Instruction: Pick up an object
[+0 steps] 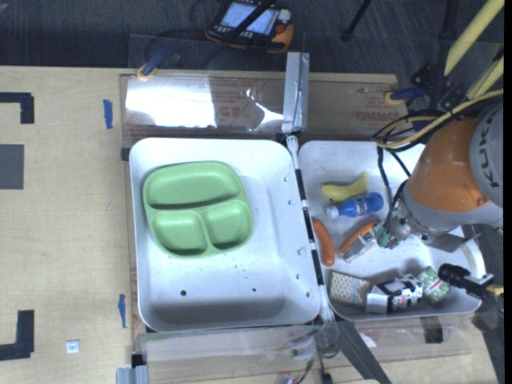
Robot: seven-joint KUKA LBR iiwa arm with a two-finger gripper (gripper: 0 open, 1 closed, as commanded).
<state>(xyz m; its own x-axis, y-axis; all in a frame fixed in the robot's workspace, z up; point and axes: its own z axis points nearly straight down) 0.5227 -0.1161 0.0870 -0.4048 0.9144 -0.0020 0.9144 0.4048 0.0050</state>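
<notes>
The right bin (pixel 468 314) holds several small objects. A yellow banana-shaped piece (pixel 346 188) lies at its back left, with a blue bottle (pixel 358 207) just in front of it. An orange sausage-shaped piece (pixel 324 242) lies along the left wall. A thin orange-and-grey stick (pixel 358 239) sits in the middle. My gripper (pixel 389 234) hangs low over the bin's middle, right beside the stick's right end, under the orange band (pixel 448 174). I see nothing clearly held in it.
A patterned pouch (pixel 348 287), a black-and-white tube (pixel 394 295) and a green wrapped item (pixel 436 285) lie along the right bin's front. The left bin (pixel 264 294) bears a green divided plate (pixel 198 206). A clear panel (pixel 208 102) stands behind the bins.
</notes>
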